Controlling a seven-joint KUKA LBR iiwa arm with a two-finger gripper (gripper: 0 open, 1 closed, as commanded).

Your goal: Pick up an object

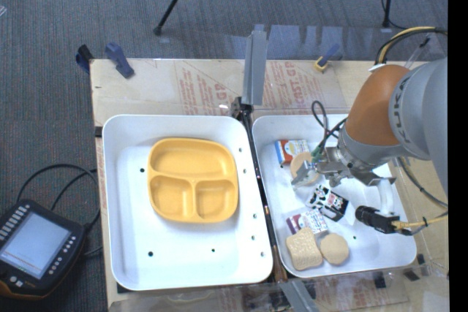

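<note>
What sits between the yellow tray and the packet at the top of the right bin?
In the camera view, between the yellow tray and the packet lie bare white floor of the left bin and the two bins' adjoining rims.

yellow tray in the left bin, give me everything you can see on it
The yellow tray is a rounded-square divided plate, apparently matte plastic, with three compartments: one wide one along the far side, two smaller ones along the near side. It lies flat, right side up, in the upper middle of the left bin, resting on its floor. Nothing else touches it, and nothing lies in its compartments.
</note>
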